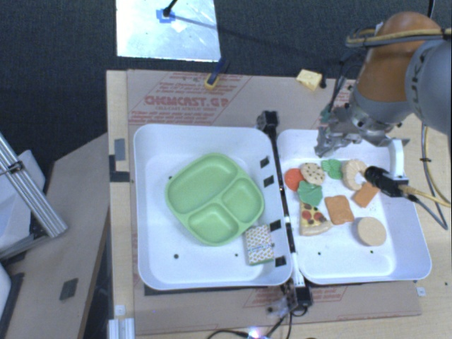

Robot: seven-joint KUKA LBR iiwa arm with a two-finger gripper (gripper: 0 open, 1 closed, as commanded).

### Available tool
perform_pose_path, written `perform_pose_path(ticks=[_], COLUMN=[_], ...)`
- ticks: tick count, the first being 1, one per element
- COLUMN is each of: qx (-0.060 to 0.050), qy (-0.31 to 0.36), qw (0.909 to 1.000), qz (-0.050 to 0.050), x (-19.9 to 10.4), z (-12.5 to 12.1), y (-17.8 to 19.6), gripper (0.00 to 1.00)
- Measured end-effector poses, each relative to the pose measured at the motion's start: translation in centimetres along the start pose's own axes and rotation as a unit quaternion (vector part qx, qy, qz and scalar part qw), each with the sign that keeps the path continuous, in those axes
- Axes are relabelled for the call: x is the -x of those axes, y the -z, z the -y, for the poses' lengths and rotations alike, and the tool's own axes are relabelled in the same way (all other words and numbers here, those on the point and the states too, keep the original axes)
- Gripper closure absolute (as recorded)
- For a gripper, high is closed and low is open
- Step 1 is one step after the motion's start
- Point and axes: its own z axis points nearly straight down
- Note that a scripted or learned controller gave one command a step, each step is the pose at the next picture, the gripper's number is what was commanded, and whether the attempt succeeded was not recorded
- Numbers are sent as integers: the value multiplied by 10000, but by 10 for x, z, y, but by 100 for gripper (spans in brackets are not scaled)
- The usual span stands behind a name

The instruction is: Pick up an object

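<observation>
Camera view: cardboard sheet (187,99) under the bins reads "CHEMCAST GP" in red print, partly covered. Left bin (152,189) holds a green divided plate (215,198) and a small patterned packet (259,244), its print too small to read. Right bin (399,256) holds toy food: pizza slice (313,217), round tan biscuit (371,231), orange toast piece (338,208), cookie (311,174). Arm's gripper (329,145) hangs over the right bin's far edge, near the food; cannot tell whether it grips anything.
</observation>
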Motion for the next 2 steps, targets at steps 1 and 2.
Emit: perform_pose_path(ticks=[1, 2], qx=[12, 10], qy=[-4, -35], qw=[10000, 10000], qz=[2, 7], x=[-15, -9], z=[19, 20], y=[23, 17], gripper=[100, 100])
